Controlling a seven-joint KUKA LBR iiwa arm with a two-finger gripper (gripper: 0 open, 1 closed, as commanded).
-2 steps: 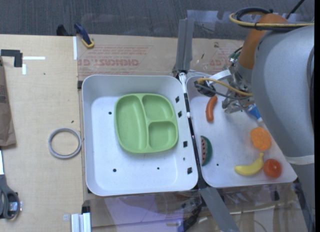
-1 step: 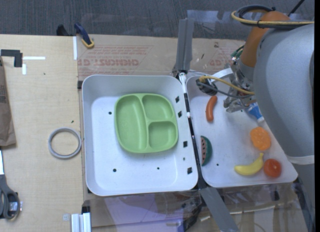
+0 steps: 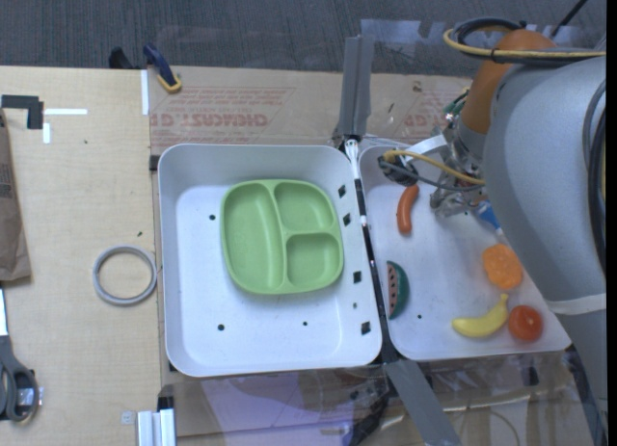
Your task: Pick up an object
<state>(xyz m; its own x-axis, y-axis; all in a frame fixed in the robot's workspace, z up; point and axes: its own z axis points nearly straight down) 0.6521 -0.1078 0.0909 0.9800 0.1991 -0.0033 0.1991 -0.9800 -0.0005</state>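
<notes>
Bench top (image 3: 77,194): was pale wood, running out to the left of the bins.
Cardboard sheet (image 3: 251,112): lay flat behind the bins, its printing reversed.
Floor (image 3: 241,1): was dark grey, across the top of the view.
Tape ring (image 3: 125,274): lay on the wood, left of the bins.
Blue clamp (image 3: 162,66): sat at the bench's far edge.
Light: was even, without hard shadows.

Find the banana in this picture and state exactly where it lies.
The banana lies in the right-hand bin, near its front edge, just left of the tomato and below the orange.
</notes>
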